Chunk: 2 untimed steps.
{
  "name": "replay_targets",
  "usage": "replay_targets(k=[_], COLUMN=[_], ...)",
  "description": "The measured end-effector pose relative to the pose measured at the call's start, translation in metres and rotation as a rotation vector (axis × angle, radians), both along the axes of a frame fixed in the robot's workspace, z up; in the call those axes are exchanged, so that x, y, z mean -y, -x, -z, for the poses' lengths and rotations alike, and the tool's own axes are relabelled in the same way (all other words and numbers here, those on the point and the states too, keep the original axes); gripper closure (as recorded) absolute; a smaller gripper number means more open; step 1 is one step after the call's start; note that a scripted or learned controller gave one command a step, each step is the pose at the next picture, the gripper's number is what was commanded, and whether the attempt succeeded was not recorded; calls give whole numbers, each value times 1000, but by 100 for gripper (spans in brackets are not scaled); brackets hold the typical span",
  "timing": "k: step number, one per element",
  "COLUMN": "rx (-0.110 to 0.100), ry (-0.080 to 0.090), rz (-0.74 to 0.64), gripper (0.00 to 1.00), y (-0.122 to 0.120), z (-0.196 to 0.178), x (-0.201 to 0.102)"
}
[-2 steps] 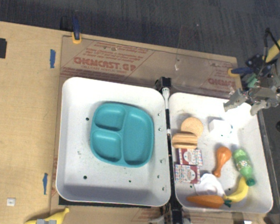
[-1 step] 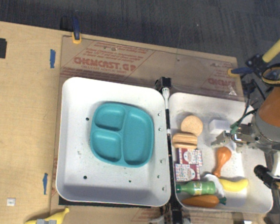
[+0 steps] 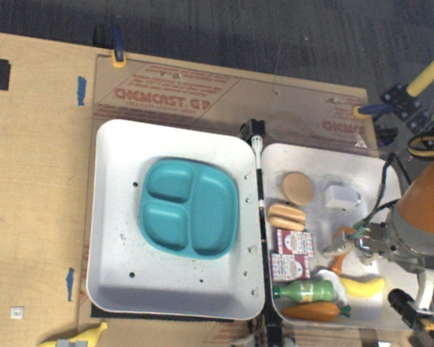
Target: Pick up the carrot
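Carrot (image 3: pixel 312 310) is the target, but start from the pincer (image 3: pixel 356 241): it hangs over the right bin (image 3: pixel 364 168), toward that bin's 3 o'clock side, and whether it is spread or pressed together cannot be told from this angle. Nothing is seen pinched in it.

A small orange piece (image 3: pixel 337 263) lies just at its 7 o'clock, too small to identify. A banana (image 3: pixel 365 287) sits at the pincer's 5 o'clock.

Further out at 7 o'clock the carrot lies flat along the bin's 6 o'clock wall, long axis running 9 to 3. A green bottle (image 3: pixel 307 291) touches it on its 12 o'clock side.

It looks like a toy: probably light, stiff, smooth and rounded, so liable to roll or slip out of a poor pinch. The thick middle seems the best hold, gripped across the width.

Room is tight there. The wall crowds one flank and the bottle the other, so a straight descent risks striking either. The left bin (image 3: pixel 111 194) with its teal plate (image 3: pixel 191 208) lies well apart at 9 o'clock on the tabletop (image 3: pixel 25 183).
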<state>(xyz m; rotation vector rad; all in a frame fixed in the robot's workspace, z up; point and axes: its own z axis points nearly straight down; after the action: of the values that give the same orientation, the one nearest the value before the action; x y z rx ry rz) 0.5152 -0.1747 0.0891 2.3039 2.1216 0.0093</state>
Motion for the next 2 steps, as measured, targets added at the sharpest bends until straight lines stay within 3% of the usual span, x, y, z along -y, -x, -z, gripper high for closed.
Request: replay_targets(k=[1, 2], rx=[3, -1], ry=[1, -6], rz=[61, 456], gripper=[0, 0], y=[32, -9], z=[0, 0], x=[-26, 6])
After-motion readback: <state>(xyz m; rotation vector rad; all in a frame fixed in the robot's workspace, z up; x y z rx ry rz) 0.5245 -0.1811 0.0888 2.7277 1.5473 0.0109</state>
